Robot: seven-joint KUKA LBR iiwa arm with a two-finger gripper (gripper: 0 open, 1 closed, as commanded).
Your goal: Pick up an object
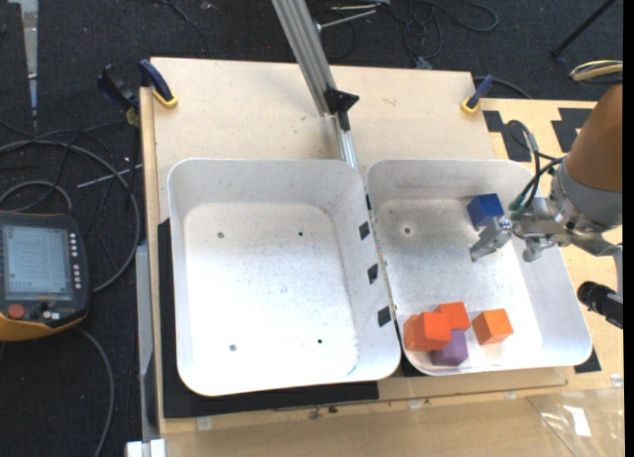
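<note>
Arm: the grey KUKA arm [594, 182] comes in from three o'clock, its orange band up by the frame's edge, wrist bent down over the right bin [416, 182].

Claw: the gripper [487, 243] hangs low over the middle of the right bin. From where I stand the metal fingers blur together; I cannot tell how far apart they are, and I see nothing between them.

Blue block: a small blue cube [484, 208] sits just beside the gripper, at about twelve o'clock from it, on the bin floor near the far wall.

Cluster at six o'clock: a larger orange-red block [436, 326] touches a purple block [454, 348]; a smaller orange cube [492, 326] stands just to their right, apart from them, by the near rim.

Left bin: the left bin [263, 277] lies at nine o'clock of the arm.

Progress: by my reckoning the pick is not yet made. All four objects rest on the bin floor.

Left to do: settle on one object, likeliest the blue cube, close on it and lift it.
</note>
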